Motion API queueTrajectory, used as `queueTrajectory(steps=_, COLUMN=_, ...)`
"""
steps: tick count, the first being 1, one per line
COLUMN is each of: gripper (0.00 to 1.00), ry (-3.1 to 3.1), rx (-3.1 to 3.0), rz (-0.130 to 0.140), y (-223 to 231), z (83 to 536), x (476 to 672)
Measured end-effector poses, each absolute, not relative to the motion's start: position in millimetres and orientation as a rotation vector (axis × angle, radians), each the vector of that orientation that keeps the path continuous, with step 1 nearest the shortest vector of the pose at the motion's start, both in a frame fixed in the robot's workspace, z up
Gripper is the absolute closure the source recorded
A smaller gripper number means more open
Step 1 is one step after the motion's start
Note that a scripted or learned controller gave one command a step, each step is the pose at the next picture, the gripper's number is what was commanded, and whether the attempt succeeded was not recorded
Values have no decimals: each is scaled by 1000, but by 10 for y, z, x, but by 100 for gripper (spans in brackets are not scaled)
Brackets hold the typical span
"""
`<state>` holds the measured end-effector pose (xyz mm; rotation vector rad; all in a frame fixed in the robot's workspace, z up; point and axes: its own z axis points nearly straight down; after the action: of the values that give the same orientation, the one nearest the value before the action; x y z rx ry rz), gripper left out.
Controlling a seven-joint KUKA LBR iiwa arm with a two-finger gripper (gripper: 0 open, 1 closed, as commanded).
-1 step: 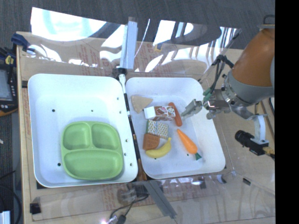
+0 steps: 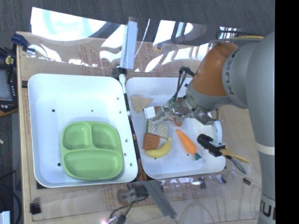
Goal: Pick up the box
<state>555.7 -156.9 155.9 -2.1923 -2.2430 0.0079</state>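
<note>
Grey and bulky, our arm (image 2: 243, 73) crowds the right bin (image 2: 154, 171), where the patterned box (image 2: 157, 129) lies hemmed between banana (image 2: 159, 150), carrot (image 2: 187, 143) and a white block (image 2: 149, 112). Our gripper (image 2: 174, 110) hovers just beside it, state we cannot tell, so we risk snagging a neighbour instead.

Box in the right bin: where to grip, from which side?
Probably from above, fingers across the short sides of the box, which seems to lie flat. Its lower end touches the brown block and banana, so avoid closing there. The gripper is just above and right of it.
</note>
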Motion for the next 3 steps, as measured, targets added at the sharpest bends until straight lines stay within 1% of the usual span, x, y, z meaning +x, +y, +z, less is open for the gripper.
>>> queueTrajectory(steps=1, gripper=0, ry=-2232, rx=-2216, rz=-2, y=-1327, z=956, x=5552)
queueTrajectory(steps=2, gripper=100, ry=-2240, rx=-2212, rz=0, y=-1330, z=1065, x=5562)
queueTrajectory(steps=3, gripper=0, ry=-2242, rx=-2211, rz=1, y=-1330, z=1065, x=5561)
